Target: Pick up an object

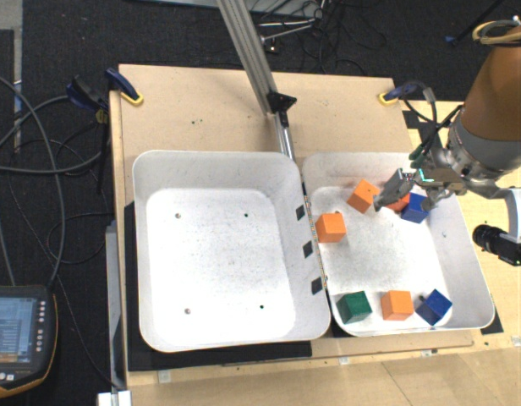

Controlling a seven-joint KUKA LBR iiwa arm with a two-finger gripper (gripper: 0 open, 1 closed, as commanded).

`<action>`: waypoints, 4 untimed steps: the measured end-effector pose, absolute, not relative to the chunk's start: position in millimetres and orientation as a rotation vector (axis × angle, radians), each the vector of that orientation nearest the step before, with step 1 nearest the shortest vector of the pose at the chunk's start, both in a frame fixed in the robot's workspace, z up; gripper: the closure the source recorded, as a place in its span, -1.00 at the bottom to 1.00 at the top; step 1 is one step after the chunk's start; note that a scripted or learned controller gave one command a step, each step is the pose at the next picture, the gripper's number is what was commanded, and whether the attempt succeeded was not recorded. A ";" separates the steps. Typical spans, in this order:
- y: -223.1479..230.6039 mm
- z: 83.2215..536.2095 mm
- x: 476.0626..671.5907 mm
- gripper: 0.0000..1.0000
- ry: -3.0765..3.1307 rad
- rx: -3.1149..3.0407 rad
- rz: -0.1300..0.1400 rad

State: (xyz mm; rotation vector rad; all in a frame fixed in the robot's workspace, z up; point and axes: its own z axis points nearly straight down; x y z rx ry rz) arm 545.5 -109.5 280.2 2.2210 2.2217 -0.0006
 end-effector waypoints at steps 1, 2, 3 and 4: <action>-105.3 219.1 539.2 -1.00 2.225 2.225 -0.006; -99.7 158.6 544.8 -1.00 2.225 2.225 -0.006; -105.1 112.6 539.7 -1.00 2.223 2.227 -0.006; -105.3 125.6 541.8 1.00 2.219 2.221 0.001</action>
